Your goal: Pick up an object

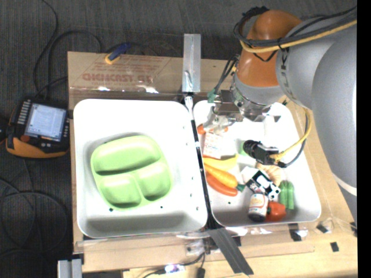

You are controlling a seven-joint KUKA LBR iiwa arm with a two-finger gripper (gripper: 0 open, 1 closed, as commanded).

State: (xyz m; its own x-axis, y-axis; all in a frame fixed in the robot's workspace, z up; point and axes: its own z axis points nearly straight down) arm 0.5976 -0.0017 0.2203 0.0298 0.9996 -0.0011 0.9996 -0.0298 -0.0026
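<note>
Several items crowded the right white bin; a long orange plastic carrot lay slanting down-right beside a small bottle. Fingers' state unclear.

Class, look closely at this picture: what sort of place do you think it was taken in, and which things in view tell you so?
Probably a robotics lab or test bench. A grey and orange robot arm reaches over two white bins on a bench, a handheld control pendant lies beside them, and cables trail over the dark carpet.
</note>
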